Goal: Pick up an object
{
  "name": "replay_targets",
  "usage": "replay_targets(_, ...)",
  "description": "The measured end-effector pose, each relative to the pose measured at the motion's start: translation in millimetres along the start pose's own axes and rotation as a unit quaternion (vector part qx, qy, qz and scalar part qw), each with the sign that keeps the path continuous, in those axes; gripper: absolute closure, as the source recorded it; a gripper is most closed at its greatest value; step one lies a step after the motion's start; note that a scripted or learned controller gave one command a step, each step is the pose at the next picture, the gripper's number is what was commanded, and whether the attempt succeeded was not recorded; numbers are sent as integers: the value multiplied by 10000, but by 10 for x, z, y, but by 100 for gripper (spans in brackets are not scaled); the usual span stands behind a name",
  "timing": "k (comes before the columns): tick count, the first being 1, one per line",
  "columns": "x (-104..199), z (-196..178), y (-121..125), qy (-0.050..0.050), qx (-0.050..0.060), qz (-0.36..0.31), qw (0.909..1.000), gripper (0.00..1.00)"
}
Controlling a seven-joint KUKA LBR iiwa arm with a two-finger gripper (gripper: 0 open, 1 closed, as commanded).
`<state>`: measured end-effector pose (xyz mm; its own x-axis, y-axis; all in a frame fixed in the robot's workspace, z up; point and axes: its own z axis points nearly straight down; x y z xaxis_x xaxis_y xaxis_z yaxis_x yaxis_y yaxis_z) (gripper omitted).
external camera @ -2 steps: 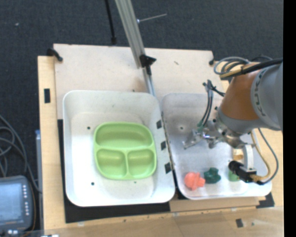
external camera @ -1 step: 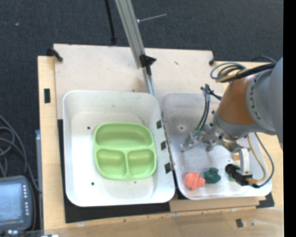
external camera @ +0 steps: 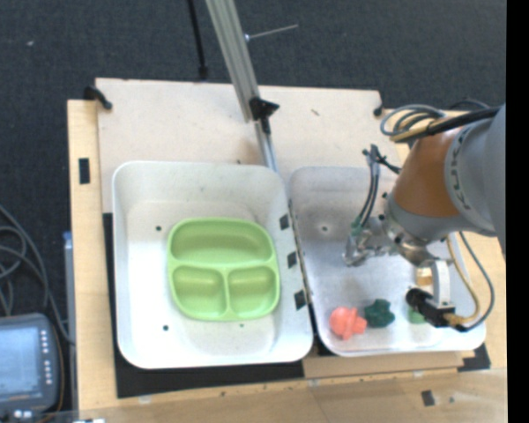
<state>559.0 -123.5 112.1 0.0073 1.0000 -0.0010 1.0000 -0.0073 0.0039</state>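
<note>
Two bins are set side by side on the bench [external camera: 203,113]. The gripper [external camera: 360,252] is lowered into the right bin [external camera: 322,201], near its middle. A small toy [external camera: 346,322] is placed in front of the gripper, toward the bin's near edge, with a second small object [external camera: 378,313] touching it on its right. The left bin [external camera: 141,192] lies well to the gripper's left, and a divided tray [external camera: 222,267] is held inside it. A slanted rail [external camera: 234,47] is mounted behind the bins.
</note>
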Motion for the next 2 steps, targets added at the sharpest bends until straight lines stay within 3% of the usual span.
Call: replay_targets(2,-85,-1087,64,-9,-28,-50,10000,100)
